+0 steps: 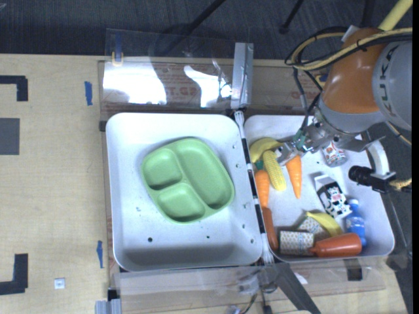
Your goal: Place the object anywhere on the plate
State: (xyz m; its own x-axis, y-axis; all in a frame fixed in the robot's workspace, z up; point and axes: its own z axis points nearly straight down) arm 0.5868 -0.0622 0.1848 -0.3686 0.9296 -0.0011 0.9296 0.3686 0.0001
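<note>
A green divided plate [188, 177] lies in the middle of the left white bin [124, 234]. My gripper [294, 149] hangs low over the upper left part of the right bin [383, 208], reached in from the right. Just below and beside it lie a yellow banana [263, 146], a corn cob [275, 174] and an orange carrot [295, 174]. The gripper's tip is close to the carrot's top and the corn. Whether any of them is held is unclear from this angle.
The right bin also holds a second carrot [262, 190], a black-and-white cow toy [334, 199], a small white can [334, 154], a blue bottle [355, 224], a red-orange vegetable [338, 244] and a tan cob [296, 241]. A raised divider [247, 175] separates the bins.
</note>
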